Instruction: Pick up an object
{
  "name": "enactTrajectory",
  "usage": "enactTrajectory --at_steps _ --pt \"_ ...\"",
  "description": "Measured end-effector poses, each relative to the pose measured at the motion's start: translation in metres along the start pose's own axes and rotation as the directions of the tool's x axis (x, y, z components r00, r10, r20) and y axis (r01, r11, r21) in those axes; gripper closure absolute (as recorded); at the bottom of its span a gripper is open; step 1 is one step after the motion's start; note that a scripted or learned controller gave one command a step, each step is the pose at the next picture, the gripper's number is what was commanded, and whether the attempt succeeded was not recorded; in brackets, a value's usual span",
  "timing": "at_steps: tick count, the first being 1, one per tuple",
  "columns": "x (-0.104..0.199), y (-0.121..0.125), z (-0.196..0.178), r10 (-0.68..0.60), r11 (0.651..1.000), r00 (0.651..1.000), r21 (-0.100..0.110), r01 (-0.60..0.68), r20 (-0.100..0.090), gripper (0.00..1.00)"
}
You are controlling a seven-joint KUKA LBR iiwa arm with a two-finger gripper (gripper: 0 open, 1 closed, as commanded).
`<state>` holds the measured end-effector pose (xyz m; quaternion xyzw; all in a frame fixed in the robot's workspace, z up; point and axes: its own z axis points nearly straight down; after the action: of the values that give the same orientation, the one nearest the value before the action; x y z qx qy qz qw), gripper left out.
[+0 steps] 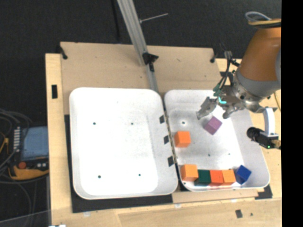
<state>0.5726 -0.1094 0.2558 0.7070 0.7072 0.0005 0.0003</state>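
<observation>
The arm's jaws hang spread open, holding nothing, just above a purple cube in the right bin.

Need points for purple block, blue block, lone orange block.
purple block (213, 125), camera view, middle of its top face.
blue block (243, 173), camera view, middle of its visible face, right bin's near corner.
lone orange block (182, 138), camera view, centre of the cube.

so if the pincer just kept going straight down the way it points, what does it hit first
Most likely the small purple cube, which sits just below the pincer in the right white bin. Height above it is hard to judge from this slanted view.
</observation>
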Motion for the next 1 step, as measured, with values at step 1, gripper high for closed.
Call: enactTrajectory --at_steps 1 --pt "-0.0058 -0.0049 0.0441 0.002 1.000 1.000 0.006 -0.002 0.001 0.00"
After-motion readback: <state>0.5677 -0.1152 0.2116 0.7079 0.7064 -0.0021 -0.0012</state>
